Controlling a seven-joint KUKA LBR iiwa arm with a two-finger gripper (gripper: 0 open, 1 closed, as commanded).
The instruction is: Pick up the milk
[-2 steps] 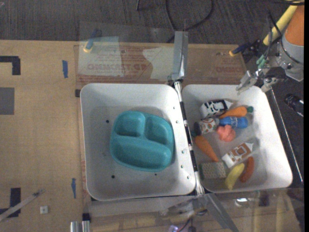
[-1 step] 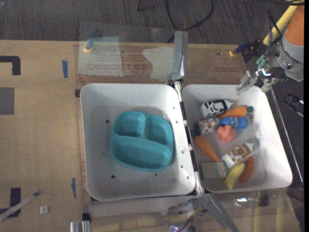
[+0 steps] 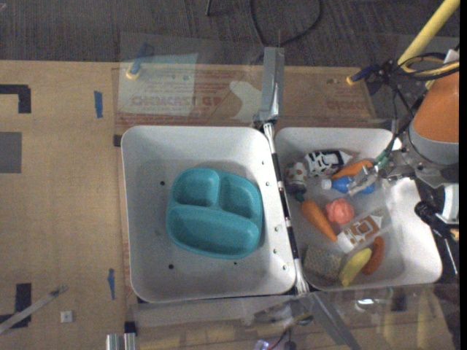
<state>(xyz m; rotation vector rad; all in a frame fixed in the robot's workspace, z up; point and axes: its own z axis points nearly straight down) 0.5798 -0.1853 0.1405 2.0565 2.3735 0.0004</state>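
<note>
Gripper [image 3: 371,175] hangs low over the right bin [image 3: 408,272], its tip among a blue item and an orange one; what it grips, if anything, cannot be told. Milk carton [image 3: 325,161], cow-patterned, lies just left of it near the bin's far wall, apparently unlifted, so the pick remains.

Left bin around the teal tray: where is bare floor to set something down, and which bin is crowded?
The left bin has bare white floor all around the teal divided tray, widest along its left wall and far edge. The right bin is crowded: milk carton, carrot, banana and other play food, with the tool low over them. Only its right side shows bare floor.
</note>
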